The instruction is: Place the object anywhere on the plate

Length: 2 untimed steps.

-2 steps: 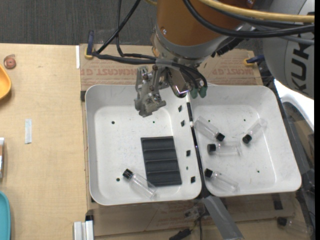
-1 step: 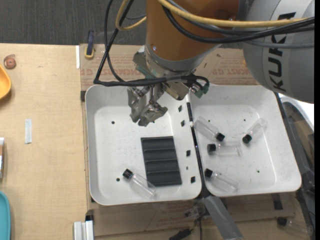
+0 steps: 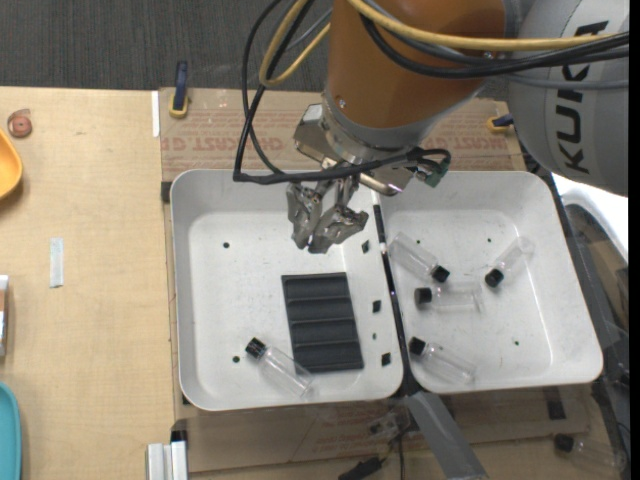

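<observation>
Two white bins on the surface: left bin holds one black ribbed plate and one clear vial with a black cap; right bin holds four more vials. Left-bin vial lies near the plate's lower-left corner, long axis diagonal, cap toward upper left. Gripper hangs above the plate's far end, nothing seen between fingers; whether apart or together, cannot tell.
</observation>
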Each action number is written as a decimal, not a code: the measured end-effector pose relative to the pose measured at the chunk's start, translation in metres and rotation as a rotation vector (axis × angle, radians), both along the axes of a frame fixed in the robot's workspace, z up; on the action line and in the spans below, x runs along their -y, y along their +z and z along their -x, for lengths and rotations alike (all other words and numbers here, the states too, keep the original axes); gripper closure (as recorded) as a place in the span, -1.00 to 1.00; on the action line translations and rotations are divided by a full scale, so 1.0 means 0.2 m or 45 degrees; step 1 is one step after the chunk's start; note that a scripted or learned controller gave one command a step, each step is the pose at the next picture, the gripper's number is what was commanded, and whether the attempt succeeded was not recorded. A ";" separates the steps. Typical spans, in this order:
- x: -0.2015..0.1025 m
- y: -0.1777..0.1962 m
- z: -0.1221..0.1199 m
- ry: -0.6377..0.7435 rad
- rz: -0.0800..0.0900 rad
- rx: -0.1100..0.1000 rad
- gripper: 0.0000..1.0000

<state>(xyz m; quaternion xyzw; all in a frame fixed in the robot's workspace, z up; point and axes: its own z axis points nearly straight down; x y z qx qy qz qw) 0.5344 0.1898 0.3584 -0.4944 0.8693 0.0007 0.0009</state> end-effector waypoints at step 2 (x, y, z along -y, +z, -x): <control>0.36 -0.49 -0.09 0.334 0.000 -0.001 1.00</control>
